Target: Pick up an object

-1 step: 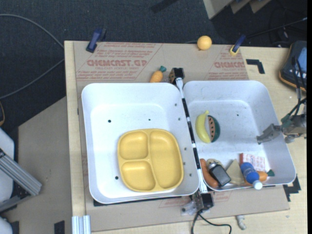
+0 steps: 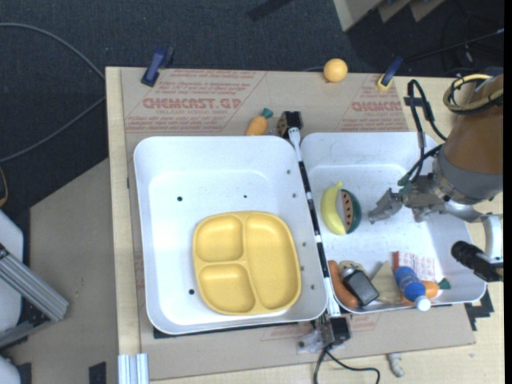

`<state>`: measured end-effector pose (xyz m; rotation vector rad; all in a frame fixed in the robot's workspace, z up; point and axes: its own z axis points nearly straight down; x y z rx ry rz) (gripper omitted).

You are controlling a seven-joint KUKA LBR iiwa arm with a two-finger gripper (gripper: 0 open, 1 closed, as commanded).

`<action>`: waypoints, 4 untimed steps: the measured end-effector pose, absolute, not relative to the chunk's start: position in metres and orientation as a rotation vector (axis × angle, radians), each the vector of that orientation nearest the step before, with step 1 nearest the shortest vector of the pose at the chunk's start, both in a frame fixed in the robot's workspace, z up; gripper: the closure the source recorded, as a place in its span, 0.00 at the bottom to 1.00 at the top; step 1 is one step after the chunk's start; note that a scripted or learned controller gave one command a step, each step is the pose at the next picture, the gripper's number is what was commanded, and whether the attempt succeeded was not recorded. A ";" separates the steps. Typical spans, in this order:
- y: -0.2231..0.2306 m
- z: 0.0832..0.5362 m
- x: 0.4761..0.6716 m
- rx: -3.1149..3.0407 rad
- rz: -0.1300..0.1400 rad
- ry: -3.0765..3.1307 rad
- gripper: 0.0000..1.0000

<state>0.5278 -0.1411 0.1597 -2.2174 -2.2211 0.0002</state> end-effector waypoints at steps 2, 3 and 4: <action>-0.105 0.085 0.589 -2.222 0.000 -2.224 0.00; -0.095 0.085 0.587 -2.223 0.002 -2.222 0.00; -0.094 0.095 0.587 -2.222 0.000 -2.223 1.00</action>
